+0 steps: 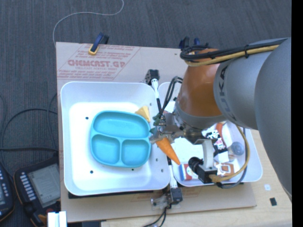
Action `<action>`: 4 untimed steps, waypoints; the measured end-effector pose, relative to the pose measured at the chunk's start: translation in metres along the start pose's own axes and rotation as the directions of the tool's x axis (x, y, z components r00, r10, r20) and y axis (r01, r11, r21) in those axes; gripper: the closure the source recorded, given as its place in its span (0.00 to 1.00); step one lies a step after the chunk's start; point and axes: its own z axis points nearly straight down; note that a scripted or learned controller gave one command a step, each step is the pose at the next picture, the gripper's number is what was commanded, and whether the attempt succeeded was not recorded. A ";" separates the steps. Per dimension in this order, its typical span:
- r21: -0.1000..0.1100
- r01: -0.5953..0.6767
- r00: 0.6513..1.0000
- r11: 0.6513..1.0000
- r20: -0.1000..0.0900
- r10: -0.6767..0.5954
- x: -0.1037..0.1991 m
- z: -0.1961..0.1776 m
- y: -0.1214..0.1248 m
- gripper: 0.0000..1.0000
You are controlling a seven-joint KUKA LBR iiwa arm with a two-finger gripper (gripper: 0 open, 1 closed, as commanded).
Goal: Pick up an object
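My gripper (158, 134) hangs over the inner edge of the left bin (75, 176), right beside the divided blue plate (118, 138). An orange carrot-shaped toy (168, 151) slants down and to the right from between the fingers, its tip over the rims where the two bins meet. The gripper is shut on its thick end. The arm's orange band and grey body cover much of the right bin (254, 171).
A yellow wedge (143, 112) lies at the plate's upper right corner. In the right bin are a red and white item (220, 143), a grey round piece (237, 149) and a small carton (189, 173). Both bins stand on a cardboard sheet (94, 65).
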 end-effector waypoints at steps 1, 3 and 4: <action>0.000 0.001 1.000 1.000 0.001 -0.001 0.000 -0.010 0.001 1.00; 0.000 0.002 1.000 1.000 0.002 -0.002 0.000 -0.029 0.002 1.00; 0.000 0.003 1.000 1.000 0.003 -0.003 0.000 -0.038 0.002 1.00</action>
